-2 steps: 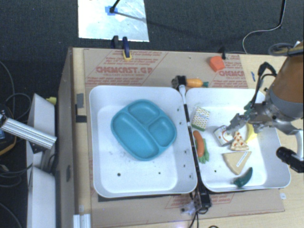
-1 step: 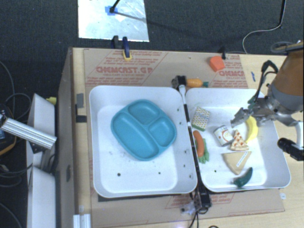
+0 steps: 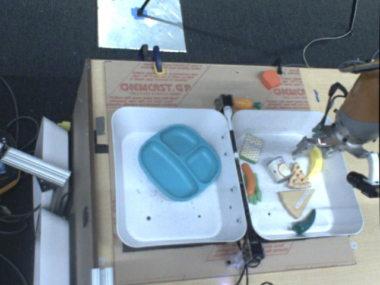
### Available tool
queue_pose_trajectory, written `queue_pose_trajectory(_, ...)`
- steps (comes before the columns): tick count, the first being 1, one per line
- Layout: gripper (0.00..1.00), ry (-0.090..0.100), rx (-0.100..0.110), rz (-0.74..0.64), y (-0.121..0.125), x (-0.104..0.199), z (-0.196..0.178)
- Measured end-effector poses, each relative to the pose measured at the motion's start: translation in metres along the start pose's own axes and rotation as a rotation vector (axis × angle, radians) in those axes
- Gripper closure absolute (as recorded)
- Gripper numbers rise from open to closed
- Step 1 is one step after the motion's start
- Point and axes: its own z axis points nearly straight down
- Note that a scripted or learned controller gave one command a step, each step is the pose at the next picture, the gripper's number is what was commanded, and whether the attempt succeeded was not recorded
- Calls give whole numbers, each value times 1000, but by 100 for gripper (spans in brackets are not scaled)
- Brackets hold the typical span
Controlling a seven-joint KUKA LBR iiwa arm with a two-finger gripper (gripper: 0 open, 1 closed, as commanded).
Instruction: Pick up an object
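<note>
The right bin (image 3: 350, 215) holds several toy foods: a yellow banana (image 3: 314, 162), a pizza slice (image 3: 298, 176), a small can (image 3: 277, 168), a tan bread wedge (image 3: 296, 201), a green pepper (image 3: 304, 221), a carrot (image 3: 250, 183) and a checked cracker (image 3: 251, 147). My gripper (image 3: 312, 143) hangs at the banana's upper end, near the bin's right side. The grey arm with its orange band (image 3: 362, 103) comes in from the right. I see nothing lifted off the bin floor.
In the left bin (image 3: 133, 218) lies a blue divided plate (image 3: 179, 161). An orange block (image 3: 271, 79) and a small orange item (image 3: 244, 104) rest on the bench behind the bins. A divider rail (image 3: 236, 159) separates the bins.
</note>
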Motion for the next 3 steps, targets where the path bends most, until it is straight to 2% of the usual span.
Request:
queue_pose_trajectory(1,0,0,-2,-2,12,-3,18)
queue_pose_trajectory(2,0,0,-2,-1,-6,-4,33)
queue_pose_trajectory(3,100,-1,-5,-2,-5,-4,22)
